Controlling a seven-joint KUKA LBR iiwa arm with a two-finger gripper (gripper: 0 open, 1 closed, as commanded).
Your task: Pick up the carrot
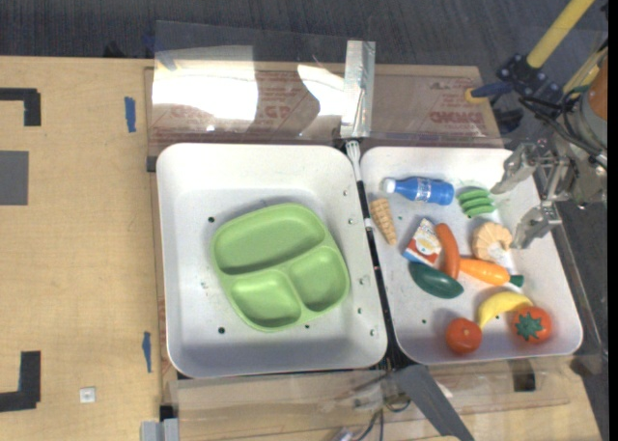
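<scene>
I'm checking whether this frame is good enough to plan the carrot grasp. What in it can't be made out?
- Gripper, camera view: the fingers blur together with the metal parts, so the opening is unclear.
- Arm, camera view: cut off by the right edge.
- Carrot, camera view: its green end is tucked against the banana, and its other end meets the sausage; contact unclear.
- Carton, camera view: its print is too small to read.

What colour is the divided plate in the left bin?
Light green; the divided plate shows plainly in the camera view.
</scene>
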